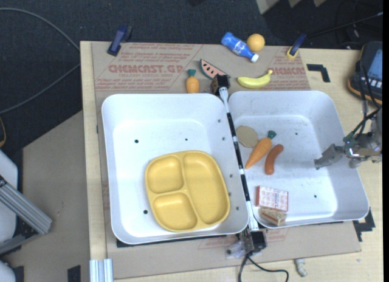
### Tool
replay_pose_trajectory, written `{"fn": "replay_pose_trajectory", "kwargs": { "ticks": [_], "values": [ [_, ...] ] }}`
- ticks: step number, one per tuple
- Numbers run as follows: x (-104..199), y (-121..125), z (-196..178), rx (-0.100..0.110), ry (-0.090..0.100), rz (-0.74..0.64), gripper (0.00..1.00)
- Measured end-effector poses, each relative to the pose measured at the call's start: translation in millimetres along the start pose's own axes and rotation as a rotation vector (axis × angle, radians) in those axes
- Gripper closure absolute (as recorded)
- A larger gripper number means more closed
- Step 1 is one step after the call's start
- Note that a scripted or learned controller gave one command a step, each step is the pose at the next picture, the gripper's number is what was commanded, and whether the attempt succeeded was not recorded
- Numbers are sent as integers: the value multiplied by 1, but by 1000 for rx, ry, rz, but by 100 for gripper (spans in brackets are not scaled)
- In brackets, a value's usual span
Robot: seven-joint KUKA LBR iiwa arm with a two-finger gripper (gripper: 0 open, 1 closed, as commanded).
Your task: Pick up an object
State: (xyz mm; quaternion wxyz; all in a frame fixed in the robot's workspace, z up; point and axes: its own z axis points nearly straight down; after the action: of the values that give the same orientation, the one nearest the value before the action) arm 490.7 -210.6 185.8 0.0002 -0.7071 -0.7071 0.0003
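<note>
The gripper (325, 158) hovers at the right bin's (304, 101) edge, apparently approaching the sausage (273, 158); finger state cannot be told

A robotics lab: two white bins (121, 123) clamped to a cardboard-covered bench (152, 68), cables trailing at six o'clock, toy food (254, 80) scattered at twelve, dark carpet (61, 7) beyond.

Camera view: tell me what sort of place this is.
Probably a robot lab's grasping test bench, not a kitchen. Two white bins sit side by side on a board printed with a brand name, toy food such as a carrot and banana lies about, and a claw reaches in over loose cables.
</note>
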Motion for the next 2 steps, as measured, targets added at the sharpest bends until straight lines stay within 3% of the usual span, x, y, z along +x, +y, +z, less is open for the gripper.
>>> {"fn": "replay_pose_trajectory", "kwargs": {
  "ticks": [1, 2],
  "values": [
    [73, 7, 42, 2, 2, -2, 0],
    [112, 45, 101, 0, 1, -1, 0]
  ]
}}
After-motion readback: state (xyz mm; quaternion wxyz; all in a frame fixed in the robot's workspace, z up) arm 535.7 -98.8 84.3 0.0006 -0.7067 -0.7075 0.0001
